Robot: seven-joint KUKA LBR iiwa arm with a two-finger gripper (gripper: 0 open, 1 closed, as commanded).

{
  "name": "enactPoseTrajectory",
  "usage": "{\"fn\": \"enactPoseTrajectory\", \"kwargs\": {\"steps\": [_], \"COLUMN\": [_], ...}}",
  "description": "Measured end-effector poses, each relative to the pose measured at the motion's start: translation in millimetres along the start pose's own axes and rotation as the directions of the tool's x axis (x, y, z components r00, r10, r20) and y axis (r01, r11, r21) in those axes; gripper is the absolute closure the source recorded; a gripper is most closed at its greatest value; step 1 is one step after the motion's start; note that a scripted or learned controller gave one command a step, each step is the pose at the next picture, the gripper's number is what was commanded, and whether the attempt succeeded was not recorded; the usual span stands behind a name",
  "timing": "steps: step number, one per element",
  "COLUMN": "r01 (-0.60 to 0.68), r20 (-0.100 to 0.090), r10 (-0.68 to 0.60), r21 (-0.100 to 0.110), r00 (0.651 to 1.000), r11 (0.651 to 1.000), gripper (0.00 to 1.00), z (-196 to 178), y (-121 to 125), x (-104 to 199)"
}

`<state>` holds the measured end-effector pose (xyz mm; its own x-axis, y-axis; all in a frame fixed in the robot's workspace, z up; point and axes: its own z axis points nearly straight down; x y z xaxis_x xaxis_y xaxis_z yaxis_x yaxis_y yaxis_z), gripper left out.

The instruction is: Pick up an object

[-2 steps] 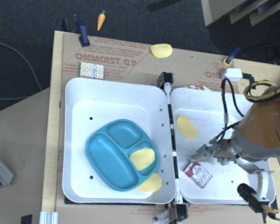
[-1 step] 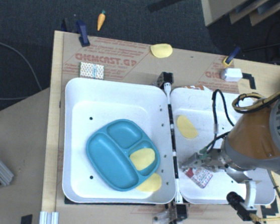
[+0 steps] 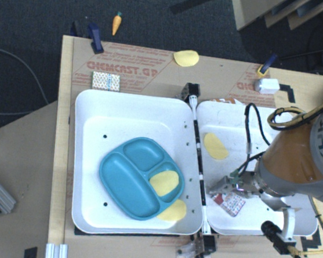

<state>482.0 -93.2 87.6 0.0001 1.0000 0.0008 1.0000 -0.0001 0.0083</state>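
Observation:
In the right bin (image 3: 220, 223) my gripper (image 3: 228, 187) is down low near the bin's left side, just above a small red-and-white packet (image 3: 232, 205). Whether the packet is touched I cannot make out. A yellow chip-shaped piece (image 3: 215, 146) lies further back in the same bin. In the left bin (image 3: 93, 117) sits a blue divided plate (image 3: 138, 177) with a yellow piece (image 3: 165, 182) in one compartment, and another yellow piece (image 3: 172, 211) rests against the plate's front edge.
The grey arm with its orange band (image 3: 292, 162) covers the right bin's right half, with a black cable looping over it. On the bench behind the bins lie a yellow piece (image 3: 186, 58), a small patterned packet (image 3: 106, 81) and a white block (image 3: 268, 85).

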Motion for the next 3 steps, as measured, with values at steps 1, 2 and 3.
{"fn": "enactPoseTrajectory", "kwargs": {"steps": [1,2,3], "r01": [0.001,-0.001,-0.001], "r20": [0.001,0.0,0.0], "r10": [-0.001,0.001,0.001], "r21": [0.008,0.011,0.01], "r00": [1.0,1.0,1.0], "r11": [1.0,1.0,1.0], "gripper": [0.0,0.0,1.0], "z": [3,3,-6], "y": [12,-3,-3], "x": [-1,-2,-2]}}
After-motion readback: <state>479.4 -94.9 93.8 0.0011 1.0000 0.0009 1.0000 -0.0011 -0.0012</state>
